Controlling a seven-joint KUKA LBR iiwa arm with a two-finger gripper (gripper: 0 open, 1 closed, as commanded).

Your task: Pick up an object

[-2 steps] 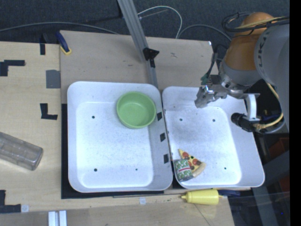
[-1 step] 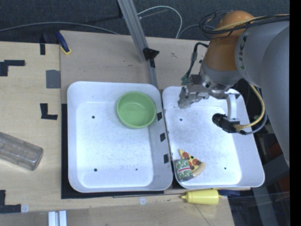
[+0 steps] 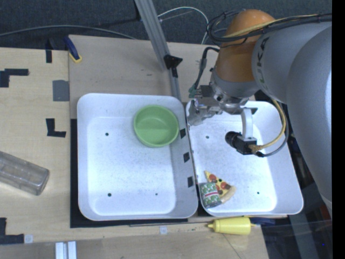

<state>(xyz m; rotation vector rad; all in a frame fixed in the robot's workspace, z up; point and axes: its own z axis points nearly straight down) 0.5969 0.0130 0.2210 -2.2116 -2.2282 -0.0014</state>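
Reaching in from the right, the grey arm (image 3: 294,58) with its orange band (image 3: 242,42) hangs over the back left corner of the right bin (image 3: 269,166). The claw (image 3: 200,111) sits just beside the wall between the two bins, low over the white floor. How it is set cannot be told, since the wrist and a tangle of cables cover it from above. Nothing shows in its grasp.

A green bowl (image 3: 156,125) stands upright in the left bin (image 3: 102,166), near the back right corner, close to the shared wall and apart from the claw. A small toy pizza slice (image 3: 216,189) lies in the right bin's front left corner, touching or nearly touching the wall. A yellow bottle (image 3: 233,226) lies on its side just outside the right bin's front rim.

Both bins rest on a pale wooden bench (image 3: 32,117) marked with bits of black tape. A clear plastic tube (image 3: 21,172) lies at the bench's left edge. A grey metal pole (image 3: 153,28) slants up from behind the bins. Beyond the bench the floor is dark. No readable writing shows on any item.
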